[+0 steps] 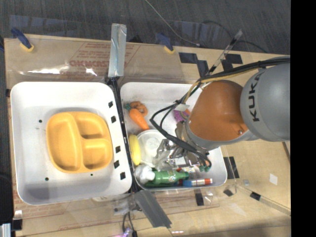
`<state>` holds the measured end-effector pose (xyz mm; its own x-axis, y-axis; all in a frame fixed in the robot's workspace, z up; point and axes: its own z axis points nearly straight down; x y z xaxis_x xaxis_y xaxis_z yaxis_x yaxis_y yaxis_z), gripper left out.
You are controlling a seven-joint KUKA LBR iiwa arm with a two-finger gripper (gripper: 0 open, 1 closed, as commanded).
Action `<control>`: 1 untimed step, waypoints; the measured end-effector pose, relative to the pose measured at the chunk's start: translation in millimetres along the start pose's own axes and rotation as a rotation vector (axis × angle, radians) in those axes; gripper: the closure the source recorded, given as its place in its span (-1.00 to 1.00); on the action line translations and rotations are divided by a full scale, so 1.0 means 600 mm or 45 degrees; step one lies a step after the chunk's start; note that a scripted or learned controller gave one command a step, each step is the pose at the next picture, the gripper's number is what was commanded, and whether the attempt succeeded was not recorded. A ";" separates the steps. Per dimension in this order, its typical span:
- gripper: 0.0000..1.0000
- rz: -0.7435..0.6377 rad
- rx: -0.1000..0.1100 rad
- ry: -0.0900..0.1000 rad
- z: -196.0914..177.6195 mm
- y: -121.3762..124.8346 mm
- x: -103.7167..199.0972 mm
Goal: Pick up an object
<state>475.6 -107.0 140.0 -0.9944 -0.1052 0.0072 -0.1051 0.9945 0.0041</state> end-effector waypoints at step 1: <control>1.00 0.048 0.009 -0.020 -0.221 -0.014 -0.059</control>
<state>512.5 -112.1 272.3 -0.9977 -0.0672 -0.0086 -0.0672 0.9977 -0.0033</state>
